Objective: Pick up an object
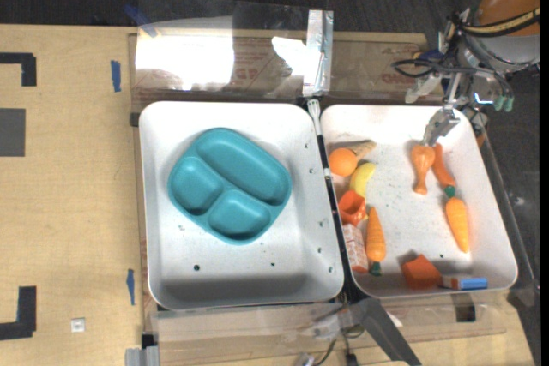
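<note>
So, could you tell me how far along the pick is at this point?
Nothing looks lifted yet. The gripper sits low at the far edge of the right bin, just above the chicken drumstick, which lies on the bin floor. Grasping and raising a piece remain.

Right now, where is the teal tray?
The teal tray lies in the left bin, about in its middle, across the divider from the orange ball in the right bin.
</note>
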### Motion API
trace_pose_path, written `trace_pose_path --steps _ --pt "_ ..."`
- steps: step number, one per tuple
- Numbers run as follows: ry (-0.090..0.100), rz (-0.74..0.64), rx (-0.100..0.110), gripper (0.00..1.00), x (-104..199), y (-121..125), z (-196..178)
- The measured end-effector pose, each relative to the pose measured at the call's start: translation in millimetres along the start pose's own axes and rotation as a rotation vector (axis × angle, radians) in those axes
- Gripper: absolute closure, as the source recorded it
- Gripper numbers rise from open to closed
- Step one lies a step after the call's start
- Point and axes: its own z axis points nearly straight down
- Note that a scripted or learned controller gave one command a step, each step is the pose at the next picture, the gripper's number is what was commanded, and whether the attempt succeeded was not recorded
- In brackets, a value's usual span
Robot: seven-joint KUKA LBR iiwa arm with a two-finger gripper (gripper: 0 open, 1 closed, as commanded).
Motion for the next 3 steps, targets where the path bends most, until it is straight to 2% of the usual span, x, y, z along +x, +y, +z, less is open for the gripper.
trace_pose_path --steps 1,2,3 --pt "-0.006 -0.195 0.001 0.00 8.4 -18.1 130.7" --pt "0.001 -0.172 -0.001 0.00 83.3 -39.6 141.2" --pt "-0.005 -0.261 -0.001 0.00 40.9 0.7 142.1"
